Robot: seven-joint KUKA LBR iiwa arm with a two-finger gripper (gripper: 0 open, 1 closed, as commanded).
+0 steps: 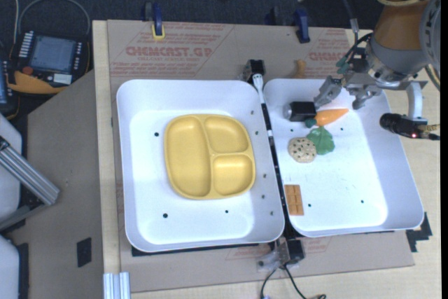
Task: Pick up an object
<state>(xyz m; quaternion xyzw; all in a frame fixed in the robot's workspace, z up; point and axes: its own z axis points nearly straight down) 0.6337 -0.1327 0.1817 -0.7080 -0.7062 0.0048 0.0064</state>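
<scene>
Carrot (332, 116), tip seemingly right, slightly up.

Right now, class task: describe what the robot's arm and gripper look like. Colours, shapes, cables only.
The arm is rounded, grey, with a broad orange band. The gripper is a small grey metal assembly with two slim fingers and thin dark cables at its base.
</scene>
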